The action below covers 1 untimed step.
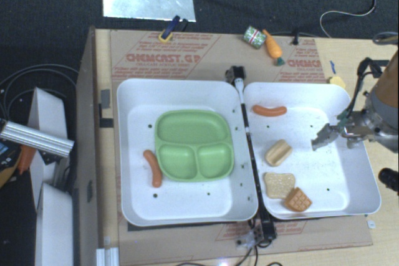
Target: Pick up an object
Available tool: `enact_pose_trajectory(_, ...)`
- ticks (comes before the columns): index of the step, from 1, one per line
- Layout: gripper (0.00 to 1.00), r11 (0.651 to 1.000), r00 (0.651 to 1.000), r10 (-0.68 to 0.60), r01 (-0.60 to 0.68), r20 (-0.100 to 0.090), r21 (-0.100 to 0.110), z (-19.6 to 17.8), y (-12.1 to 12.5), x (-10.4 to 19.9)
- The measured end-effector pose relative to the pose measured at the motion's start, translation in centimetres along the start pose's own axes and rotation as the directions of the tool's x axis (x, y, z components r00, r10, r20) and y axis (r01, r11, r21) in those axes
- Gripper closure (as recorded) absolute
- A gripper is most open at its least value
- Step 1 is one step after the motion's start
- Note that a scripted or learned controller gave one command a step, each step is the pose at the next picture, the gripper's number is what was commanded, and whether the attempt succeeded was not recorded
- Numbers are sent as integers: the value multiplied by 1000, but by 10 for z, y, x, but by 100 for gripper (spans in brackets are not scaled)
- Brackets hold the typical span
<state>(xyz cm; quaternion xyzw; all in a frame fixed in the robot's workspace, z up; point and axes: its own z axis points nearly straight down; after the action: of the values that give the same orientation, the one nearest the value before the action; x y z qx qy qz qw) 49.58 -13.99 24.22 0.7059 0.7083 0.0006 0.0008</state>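
Over the right bin (358,199), your gripper (324,137) is hanging at the end of the arm that is reaching in from the right. It is sitting above bare white floor, with nothing between its tips. You are looking at the approach step: no object is lifted, and none is touching the gripper. At this slant the metal tip is reading as one grey wedge pointing left, so you cannot tell how it is set, whether spread or pressed together.

Your candidates are lying in that same bin. A bread roll (278,152) is resting just left of the gripper and is the nearest thing to it. An orange sausage (269,111) is lying near the bin's far edge. A slice of toast (278,184) and a waffle (298,199) are sitting touching each other toward the near edge.

In the left bin (134,152), a green divided plate (194,145) is taking the middle, with a second sausage (153,168) lying along its left side.

For the next move, you are probably looking at a short shift left and then a descent onto the roll, with the tips straddling its narrow side.
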Motion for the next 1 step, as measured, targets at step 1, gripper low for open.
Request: enact_pose_trajectory(1, 0, 1000, 1000, 1, -1, 0, 2, 76, 25, 28)
